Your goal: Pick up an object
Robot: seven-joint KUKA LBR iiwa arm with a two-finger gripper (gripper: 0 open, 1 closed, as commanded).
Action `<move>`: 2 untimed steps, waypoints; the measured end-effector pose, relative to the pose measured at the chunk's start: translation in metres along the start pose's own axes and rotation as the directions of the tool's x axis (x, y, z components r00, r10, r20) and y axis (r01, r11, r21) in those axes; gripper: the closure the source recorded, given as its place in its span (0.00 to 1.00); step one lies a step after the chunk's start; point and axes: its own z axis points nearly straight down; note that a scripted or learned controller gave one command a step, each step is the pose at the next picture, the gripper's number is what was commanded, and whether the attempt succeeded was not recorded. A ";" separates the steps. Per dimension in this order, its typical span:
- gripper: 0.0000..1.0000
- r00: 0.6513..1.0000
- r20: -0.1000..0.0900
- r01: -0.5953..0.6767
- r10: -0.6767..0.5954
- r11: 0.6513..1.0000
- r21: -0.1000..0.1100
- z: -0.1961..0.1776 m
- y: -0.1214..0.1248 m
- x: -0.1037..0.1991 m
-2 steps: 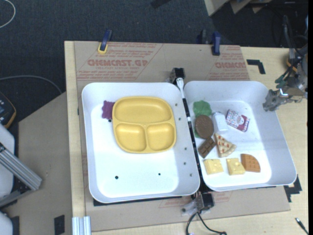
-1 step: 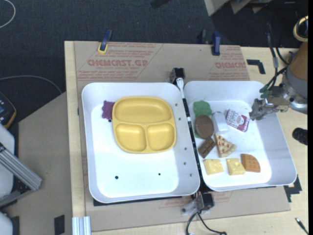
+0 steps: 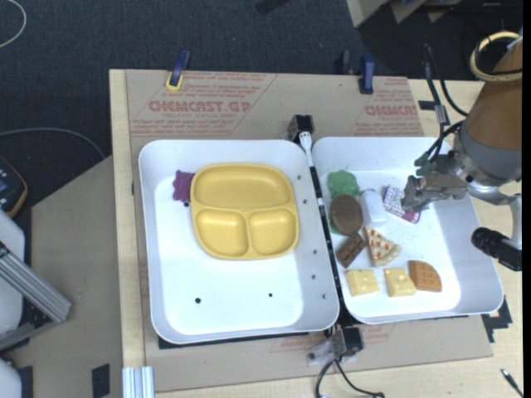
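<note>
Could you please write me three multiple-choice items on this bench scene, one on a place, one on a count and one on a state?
1. Where does the yellow tray lie?
A. in the left bin
B. in the right bin
C. on the floor

2. How many compartments does the yellow tray have?
A. two
B. three
C. five

3. How does the gripper stand?
A. low over the right bin, by the pink packet
B. over the left bin
C. beyond the bench

Answers: 1 A, the tray sits inside the left bin. 2 B, one wide section and two small ones. 3 A, it is right at the packet.
</note>
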 end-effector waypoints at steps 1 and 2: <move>1.00 1.000 0.000 0.001 -0.001 1.000 0.001 0.004 -0.009 0.063; 1.00 1.000 0.001 0.001 -0.001 1.000 0.003 0.017 -0.022 0.113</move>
